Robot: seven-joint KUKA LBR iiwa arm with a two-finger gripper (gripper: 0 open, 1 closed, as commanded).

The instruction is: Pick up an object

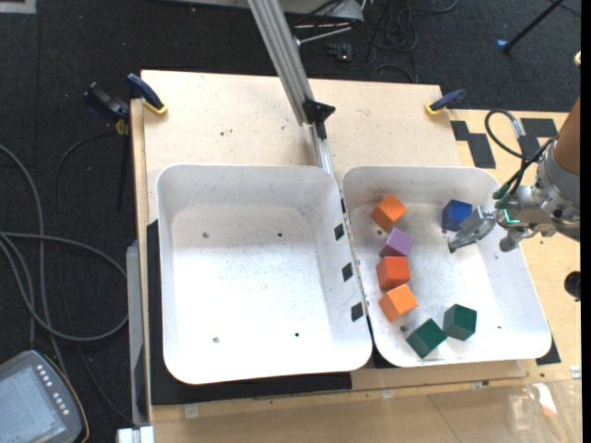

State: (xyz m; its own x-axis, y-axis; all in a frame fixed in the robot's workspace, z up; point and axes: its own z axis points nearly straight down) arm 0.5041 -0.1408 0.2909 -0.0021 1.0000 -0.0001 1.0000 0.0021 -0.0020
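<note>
Seven small blocks lie in the right bin [531,317]; the jaws [482,233] hang spread beside the blue block [456,213], near the bin's far right corner

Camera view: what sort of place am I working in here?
Probably a robotics lab test bench: two white bins on a clamped board, coloured blocks in the right one, loose cables across the dark floor.

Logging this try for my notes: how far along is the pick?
Done: the claw has reached over the right bin, beside the blue cube. In hand: nothing shows between its fingers. Left: gripping and lifting a cube; the blue, orange and purple cubes all lie in the bin.
</note>
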